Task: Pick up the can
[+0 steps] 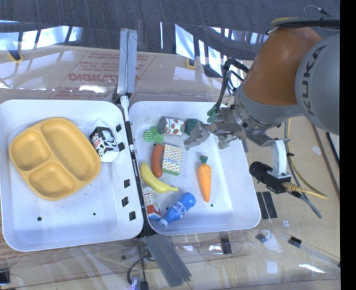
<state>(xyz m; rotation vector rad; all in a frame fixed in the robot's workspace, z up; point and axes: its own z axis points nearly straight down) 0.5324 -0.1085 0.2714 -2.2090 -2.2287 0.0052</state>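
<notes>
A grey KUKA arm (298, 83) with an orange band reaches in from the right over the right-hand white bin (241, 213), its gripper (211, 140) hanging above the bin's far right part. The claw is released: its two grey fingers (196, 139) stand apart with bare white floor between them, grasping nothing. The can (173, 125), white-labelled with red fruit printed on it, lies on its side near the back wall of the same bin, left of the gripper and apart from it. A small dark green object (193, 125) sits between the can and the nearer finger; what it is cannot be told. Just in front of the can lie a green leafy toy top (153, 136), a reddish-orange toy vegetable (158, 160) and a small patterned box (173, 159), the last two side by side and touching. Nearer the camera a yellow banana (156, 179) lies aslant, an orange carrot (205, 180) with a green top lies well to its right, and a blue bottle (181, 209) rests by the front wall beside a small red-and-white packet (148, 201). In the left-hand bin (20, 234), a yellow divided plate (54, 156) lies flat, with a black-and-white carton (105, 142) touching its right edge
</notes>
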